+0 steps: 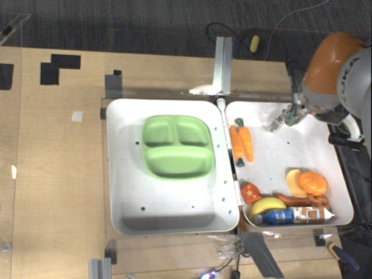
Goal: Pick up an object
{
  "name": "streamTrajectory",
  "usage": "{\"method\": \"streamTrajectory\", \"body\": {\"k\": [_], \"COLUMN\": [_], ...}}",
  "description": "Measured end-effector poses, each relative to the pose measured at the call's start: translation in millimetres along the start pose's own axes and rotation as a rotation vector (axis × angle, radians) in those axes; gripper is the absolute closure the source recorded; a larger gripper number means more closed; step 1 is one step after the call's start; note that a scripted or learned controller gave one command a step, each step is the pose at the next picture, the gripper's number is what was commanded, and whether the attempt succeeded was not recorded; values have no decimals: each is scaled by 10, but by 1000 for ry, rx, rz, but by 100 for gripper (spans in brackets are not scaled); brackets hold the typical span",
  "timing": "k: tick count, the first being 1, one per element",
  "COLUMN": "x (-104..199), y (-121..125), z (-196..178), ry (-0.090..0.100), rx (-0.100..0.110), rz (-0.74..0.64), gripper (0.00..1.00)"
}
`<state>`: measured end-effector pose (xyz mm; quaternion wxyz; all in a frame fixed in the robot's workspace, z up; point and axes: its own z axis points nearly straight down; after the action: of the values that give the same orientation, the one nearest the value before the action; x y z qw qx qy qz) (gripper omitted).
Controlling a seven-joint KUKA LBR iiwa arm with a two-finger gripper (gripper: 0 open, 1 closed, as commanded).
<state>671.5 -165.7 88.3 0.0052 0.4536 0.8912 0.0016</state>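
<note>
We see the right bin point(325, 150) with open white floor across its middle and upper part, while its things crowd the edges; the carrots point(242, 143) lie against the left wall, and along the near wall sit a tomato point(250, 192), a banana point(268, 204), a bottle point(296, 215) and an orange fruit point(314, 183); the gripper point(283, 120) hangs over the bare far corner, touching nothing, and we cannot tell how its jaws stand; the carrots are bright orange with green tops, lying lengthwise; the left bin point(116, 156) holds a green divided tray point(177, 146).
</note>
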Motion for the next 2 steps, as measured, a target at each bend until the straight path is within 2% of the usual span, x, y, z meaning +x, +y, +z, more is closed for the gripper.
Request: {"method": "streamTrajectory", "body": {"k": [1,2], "x": [858,348], "y": [-89,255], "z": [-27,2], "ry": [1,1], "rx": [-4,-1], "rz": [17,-77], "gripper": [100,100]}}
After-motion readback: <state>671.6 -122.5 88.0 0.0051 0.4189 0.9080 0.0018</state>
